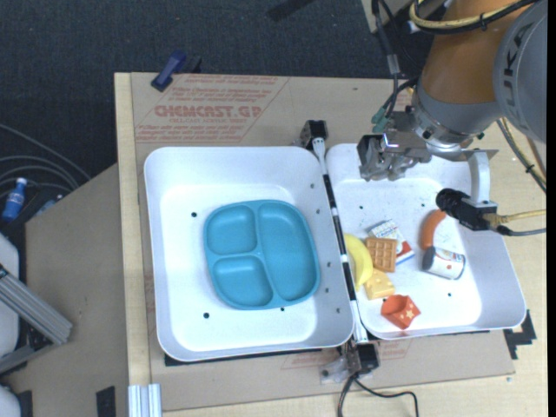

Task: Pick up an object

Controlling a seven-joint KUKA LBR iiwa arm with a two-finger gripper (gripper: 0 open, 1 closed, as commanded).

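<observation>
My gripper point(388, 160) hangs over the back left part of the right bin point(486, 307), with nothing seen in it. In front of it, in that bin, lie a yellow banana point(358, 257), a waffle piece point(380, 254), a small yellow block point(378, 287), a red object point(400, 311), a small white and red packet point(388, 232), an orange sausage point(432, 228) and a white can point(445, 262). All of them are apart from the gripper.
The left bin point(174, 189) holds a blue divided plate point(260, 254). A black clip point(314, 134) sits at the back of the ridge between the bins. A blue object point(168, 72) lies on the bench's far left corner. Cables run off to the right.
</observation>
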